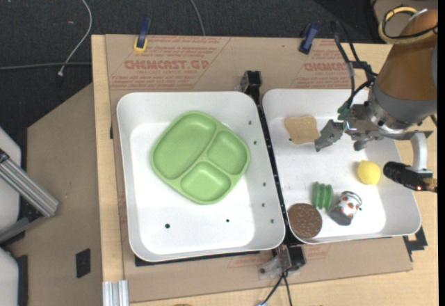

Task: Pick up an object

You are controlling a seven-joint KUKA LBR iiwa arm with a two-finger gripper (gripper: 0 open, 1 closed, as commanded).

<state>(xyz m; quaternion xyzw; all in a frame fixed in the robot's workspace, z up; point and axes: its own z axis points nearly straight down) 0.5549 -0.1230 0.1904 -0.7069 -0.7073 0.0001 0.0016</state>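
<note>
In the right bin (pixel 400 224), along the edge closest to you, you find three small things in a row: a brown round disc (pixel 304 220) at the bin's left corner, a pair of green sticks (pixel 322 195) just beside it, and a small red, white and grey toy (pixel 345 207) touching or almost touching the sticks on the other side. A little further in and more to the right lies a yellow ball (pixel 368 172), alone on the white floor. Further still you meet the end effector (pixel 339 132), hanging over the middle of the bin, with a tan flat piece (pixel 302 129) just to its left, near the wall between the bins.

No object is between the fingers. One dark finger (pixel 327 136) points toward the tan piece, but if the fingers stand spread or pressed together, you cannot tell from this angle.

The relation that matters, in my judgement: the tan piece is the nearest thing, directly left of the end effector, so a short move left and down would reach it. The ball lies to the near right, a longer way.

The left bin (pixel 132 179) carries a green divided plate (pixel 200 156), well apart from the arm.
</note>
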